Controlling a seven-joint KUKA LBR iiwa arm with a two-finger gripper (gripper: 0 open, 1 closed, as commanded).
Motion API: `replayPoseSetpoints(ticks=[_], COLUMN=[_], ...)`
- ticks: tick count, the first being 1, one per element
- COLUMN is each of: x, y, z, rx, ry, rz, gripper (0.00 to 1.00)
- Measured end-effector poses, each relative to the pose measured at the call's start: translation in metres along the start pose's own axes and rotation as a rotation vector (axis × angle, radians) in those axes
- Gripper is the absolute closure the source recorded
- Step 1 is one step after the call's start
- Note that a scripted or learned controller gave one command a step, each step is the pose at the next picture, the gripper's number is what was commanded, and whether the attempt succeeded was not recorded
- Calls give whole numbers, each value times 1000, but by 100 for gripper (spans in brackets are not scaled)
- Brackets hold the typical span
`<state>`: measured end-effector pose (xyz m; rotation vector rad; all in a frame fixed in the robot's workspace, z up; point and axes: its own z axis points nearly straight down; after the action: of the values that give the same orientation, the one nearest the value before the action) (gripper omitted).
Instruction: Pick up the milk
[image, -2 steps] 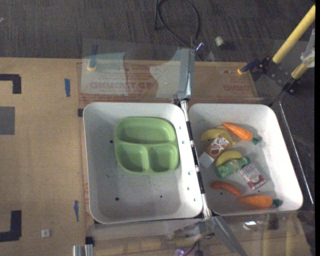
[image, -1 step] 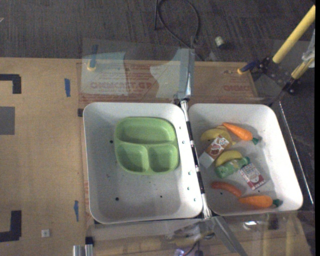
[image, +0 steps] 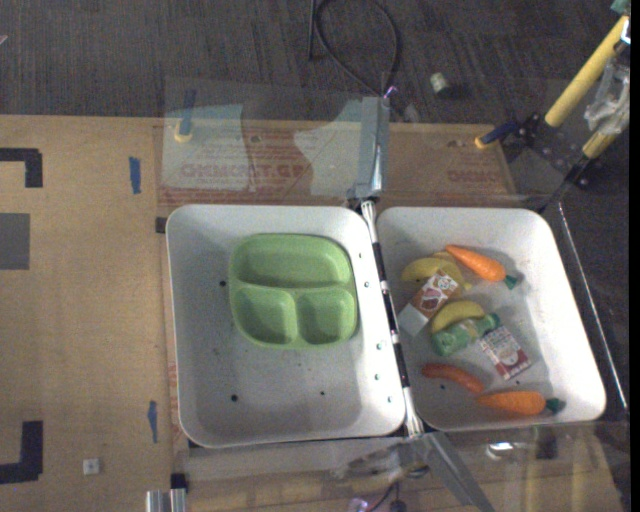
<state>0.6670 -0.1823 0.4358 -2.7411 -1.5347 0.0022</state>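
- Milk: I take it to be the white carton with red print (image: 505, 352), lying flat in the right bin (image: 570, 300), just right of the green bottle (image: 462, 335) and touching or nearly touching it.
- Possible mix-up: a second carton (image: 432, 296), brownish-red, lies just up-left of the green bottle. Labels are too small to read, so the pick is a judgement.
- Gripper: cannot tell whether it is open or closed, and nothing shows it holding anything. The pick has not started.
- Clutter: a banana (image: 455, 315) leans on the green bottle from above. An orange carrot (image: 515, 403) lies below-right of the bottle, near the milk's lower end.
- To do it well: come straight down and close across the carton's narrow sides. Aim for the half farther from the green bottle, so the fingers clear bottle and banana.
- Risk: a flat carton may slip, so go low before closing.
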Motion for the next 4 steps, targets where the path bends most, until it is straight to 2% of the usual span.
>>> replayPoseSetpoints(ticks=[1, 2, 3, 4], x=[-25, -25, -25, -25], y=[15, 15, 17, 17], z=[118, 6, 0, 0], rx=[-1, -4, -5, -5], ry=[1, 1, 1, 1], rz=[-14, -6, 13, 13], gripper=[100, 100, 100, 0])
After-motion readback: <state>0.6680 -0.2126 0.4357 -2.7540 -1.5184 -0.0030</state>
